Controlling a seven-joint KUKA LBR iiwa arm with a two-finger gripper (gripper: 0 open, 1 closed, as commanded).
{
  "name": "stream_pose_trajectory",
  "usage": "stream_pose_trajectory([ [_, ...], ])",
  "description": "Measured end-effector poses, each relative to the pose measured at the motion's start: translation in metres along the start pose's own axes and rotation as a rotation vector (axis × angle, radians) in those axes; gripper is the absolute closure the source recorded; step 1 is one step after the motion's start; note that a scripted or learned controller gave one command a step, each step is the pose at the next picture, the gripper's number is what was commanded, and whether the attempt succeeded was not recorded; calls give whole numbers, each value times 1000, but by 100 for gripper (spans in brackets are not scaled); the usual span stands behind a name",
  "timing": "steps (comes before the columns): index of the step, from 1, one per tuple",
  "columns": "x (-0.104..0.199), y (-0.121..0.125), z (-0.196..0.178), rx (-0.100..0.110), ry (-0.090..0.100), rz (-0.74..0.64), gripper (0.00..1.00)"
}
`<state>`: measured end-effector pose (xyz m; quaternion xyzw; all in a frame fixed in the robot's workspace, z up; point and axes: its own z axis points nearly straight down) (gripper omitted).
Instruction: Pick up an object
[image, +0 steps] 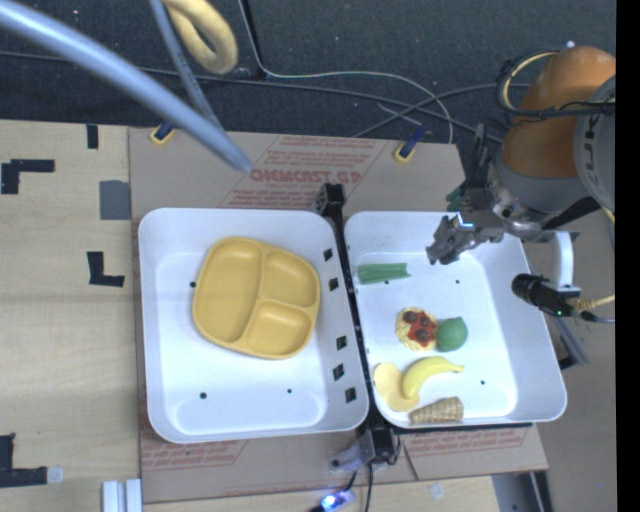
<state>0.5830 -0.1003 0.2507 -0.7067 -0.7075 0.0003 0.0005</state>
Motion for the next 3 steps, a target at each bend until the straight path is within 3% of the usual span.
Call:
stream_pose_trajectory([
  [1, 46, -7, -2, 0, 1, -4, 100],
  [3, 166, -22, 6, 1, 1, -6, 100],
])
